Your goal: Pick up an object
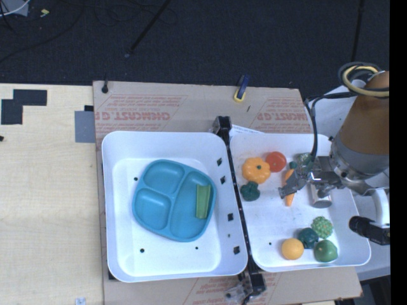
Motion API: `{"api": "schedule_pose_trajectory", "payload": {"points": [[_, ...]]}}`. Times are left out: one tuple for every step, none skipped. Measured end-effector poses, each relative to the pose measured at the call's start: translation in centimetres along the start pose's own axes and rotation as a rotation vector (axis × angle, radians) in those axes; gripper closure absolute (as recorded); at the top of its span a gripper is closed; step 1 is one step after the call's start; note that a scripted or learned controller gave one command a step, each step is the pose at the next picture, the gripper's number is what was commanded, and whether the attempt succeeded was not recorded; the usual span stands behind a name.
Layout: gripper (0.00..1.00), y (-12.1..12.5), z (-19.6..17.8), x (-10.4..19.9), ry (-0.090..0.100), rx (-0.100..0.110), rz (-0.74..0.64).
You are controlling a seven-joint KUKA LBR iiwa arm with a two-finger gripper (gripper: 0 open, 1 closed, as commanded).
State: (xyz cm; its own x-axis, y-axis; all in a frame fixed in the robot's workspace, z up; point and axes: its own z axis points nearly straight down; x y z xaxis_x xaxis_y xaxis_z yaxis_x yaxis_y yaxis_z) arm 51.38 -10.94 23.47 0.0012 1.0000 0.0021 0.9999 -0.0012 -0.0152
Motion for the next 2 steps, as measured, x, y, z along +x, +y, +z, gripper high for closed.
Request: {"api": "schedule_pose_trajectory", "payload": {"points": [[0.0, 0.2, -0.7, 0.0, -0.002, -0.014, -0.002], [0.0, 0.2, 3.8, -0.2, 0.0, -0.007, -0.002]]}}
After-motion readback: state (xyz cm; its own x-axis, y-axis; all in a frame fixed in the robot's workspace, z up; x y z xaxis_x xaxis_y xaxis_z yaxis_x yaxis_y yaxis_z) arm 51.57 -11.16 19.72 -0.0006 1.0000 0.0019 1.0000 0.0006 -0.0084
